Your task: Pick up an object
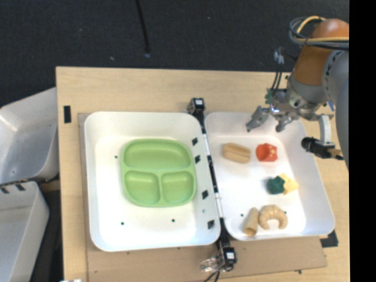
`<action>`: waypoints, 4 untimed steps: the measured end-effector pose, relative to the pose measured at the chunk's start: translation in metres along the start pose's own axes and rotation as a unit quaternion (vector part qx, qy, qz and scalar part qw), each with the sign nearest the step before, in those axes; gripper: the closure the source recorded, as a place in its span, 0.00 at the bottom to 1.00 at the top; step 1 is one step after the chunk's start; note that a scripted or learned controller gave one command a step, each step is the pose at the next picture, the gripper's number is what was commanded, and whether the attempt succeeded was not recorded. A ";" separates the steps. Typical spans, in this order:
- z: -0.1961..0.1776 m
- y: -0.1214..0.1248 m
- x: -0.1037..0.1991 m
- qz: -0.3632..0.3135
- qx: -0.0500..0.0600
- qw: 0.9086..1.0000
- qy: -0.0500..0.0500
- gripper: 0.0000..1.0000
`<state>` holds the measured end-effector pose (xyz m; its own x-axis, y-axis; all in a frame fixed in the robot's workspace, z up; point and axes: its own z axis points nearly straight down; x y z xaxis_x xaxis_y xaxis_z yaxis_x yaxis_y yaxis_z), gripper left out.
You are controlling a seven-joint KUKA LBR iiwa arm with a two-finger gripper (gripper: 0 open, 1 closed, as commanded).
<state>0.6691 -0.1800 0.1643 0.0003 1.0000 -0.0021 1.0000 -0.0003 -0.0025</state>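
Starting at the left of the frame, I see the left bin (94, 175) on the table (70, 93), and in it a green tray (158, 172) with three compartments, lying flat near the bin's middle. A row of black clips runs down the seam where the two bins meet, at the centre of the picture.

Moving right, the right bin (314, 216) carries the loose items. A tan bun (236, 153) lies in its upper left part. Just right of that I see a red piece (267, 152), apart from the bun. Lower down, near the bin's bottom edge, a beige roll (251, 221) lies touching or just beside a croissant (273, 216). Above the croissant sits a dark green piece (275, 185) touching a yellow piece (288, 184).

At the upper right of the frame the arm (314, 51) reaches in, and my end effector (271, 120) hangs over the top edge of the right bin, above and a little right of the red piece. Its two fingers are spread apart with nothing between them. None of the items is lifted; all lie on the bin floor.
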 end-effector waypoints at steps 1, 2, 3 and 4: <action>0.042 -0.005 -0.002 0.001 -0.001 1.000 0.000 0.00; 0.063 -0.005 -0.003 0.001 -0.001 1.000 0.000 0.00; 0.051 -0.003 -0.004 0.000 -0.003 1.000 -0.002 1.00; -0.007 0.007 -0.008 -0.002 -0.004 1.000 0.000 1.00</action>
<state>0.6763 -0.1881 0.1713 -0.0036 1.0000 -0.0016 1.0000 0.0036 0.0065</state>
